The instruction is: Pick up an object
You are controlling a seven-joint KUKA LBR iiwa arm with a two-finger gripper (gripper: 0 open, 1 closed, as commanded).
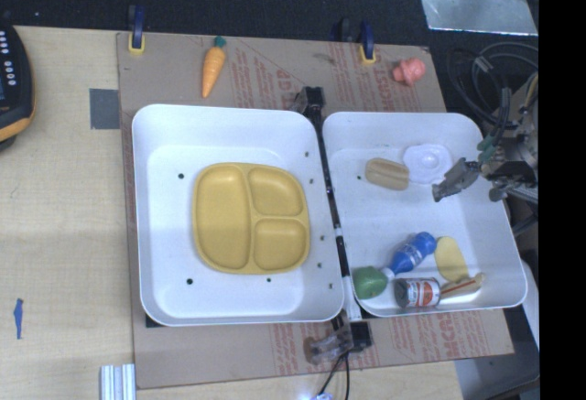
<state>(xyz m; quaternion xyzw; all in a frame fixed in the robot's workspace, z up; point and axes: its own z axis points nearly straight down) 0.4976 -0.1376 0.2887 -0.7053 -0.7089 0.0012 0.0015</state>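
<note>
Reaching over right bin [476, 128] | arm cut off at edge | fingers [455, 178] state unclear

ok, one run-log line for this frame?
phase: approach | gripper: over right bin, near tan bread piece, holding nothing | yellow tray: in left bin | grasp: not yet

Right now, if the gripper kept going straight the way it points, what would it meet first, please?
The gripper points left, toward the middle of the right bin. It would probably meet the tan bread roll first, with the clear round lid just beside that line. Its height above them is unclear.
</note>
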